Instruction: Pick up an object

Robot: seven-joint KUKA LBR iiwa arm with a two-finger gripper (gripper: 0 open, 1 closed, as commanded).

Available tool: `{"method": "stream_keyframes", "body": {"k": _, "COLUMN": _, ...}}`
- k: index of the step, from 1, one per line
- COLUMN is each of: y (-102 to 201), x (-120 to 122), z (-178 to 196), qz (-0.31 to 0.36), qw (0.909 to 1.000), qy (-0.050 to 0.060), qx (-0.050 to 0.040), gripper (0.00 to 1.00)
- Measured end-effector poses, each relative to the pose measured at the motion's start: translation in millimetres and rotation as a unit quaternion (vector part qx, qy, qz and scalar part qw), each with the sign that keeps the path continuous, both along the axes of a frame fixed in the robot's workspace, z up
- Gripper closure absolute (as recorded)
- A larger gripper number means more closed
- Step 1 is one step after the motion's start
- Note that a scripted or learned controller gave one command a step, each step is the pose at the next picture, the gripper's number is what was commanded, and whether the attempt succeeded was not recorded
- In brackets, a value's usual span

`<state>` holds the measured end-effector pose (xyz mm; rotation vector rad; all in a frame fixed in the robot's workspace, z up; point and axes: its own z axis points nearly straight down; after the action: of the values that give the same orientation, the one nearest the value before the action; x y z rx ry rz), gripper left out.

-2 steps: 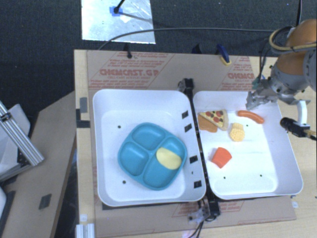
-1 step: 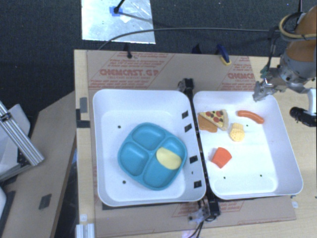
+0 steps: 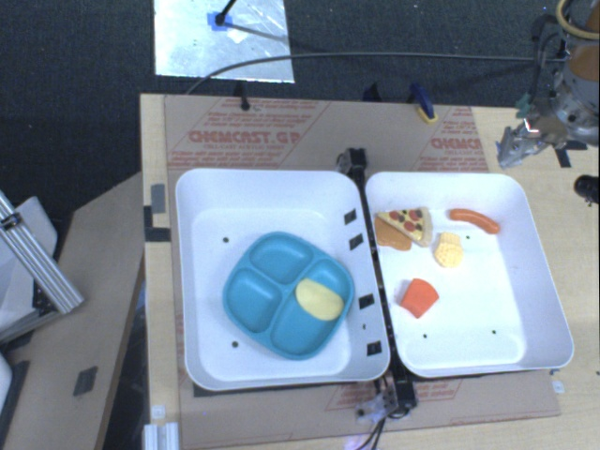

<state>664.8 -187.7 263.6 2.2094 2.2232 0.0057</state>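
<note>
The pincer (image 3: 518, 145) sits at the upper right of the frame, above and outside the top right corner of the right bin (image 3: 539, 293). Whether it is spread or pressed together cannot be determined at this resolution; nothing is visible between its tips.

The right bin contains four items. A pizza slice (image 3: 405, 221) lies at its upper left, overlapping a tan piece beneath it. A sausage (image 3: 473, 219) lies to the right of the slice, near the bin's top edge. A yellow corn piece (image 3: 449, 249) lies just below and between those two. An orange-red wedge (image 3: 419, 297) lies lower, near the bin's centre left, apart from the others.

The left bin (image 3: 202, 251) holds a blue divided plate (image 3: 262, 293). A yellow oval item (image 3: 320, 300) rests in the plate's right-hand compartment.

Both bins stand side by side on the surface (image 3: 272, 134), touching along a central seam.
</note>
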Motion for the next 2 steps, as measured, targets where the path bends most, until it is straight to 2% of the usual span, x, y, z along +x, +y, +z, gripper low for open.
{"method": "stream_keyframes", "body": {"k": 1, "y": 56.7, "x": -0.2, "z": 4.5, "qz": 0.002, "qw": 1.0, "qy": 0.002, "qx": 0.0015, "gripper": 1.0}}
{"method": "stream_keyframes", "body": {"k": 2, "y": 109.6, "x": -1.1, "z": -13.8, "qz": 0.002, "qw": 1.0, "qy": 0.003, "qx": 0.0016, "gripper": 1.0}}
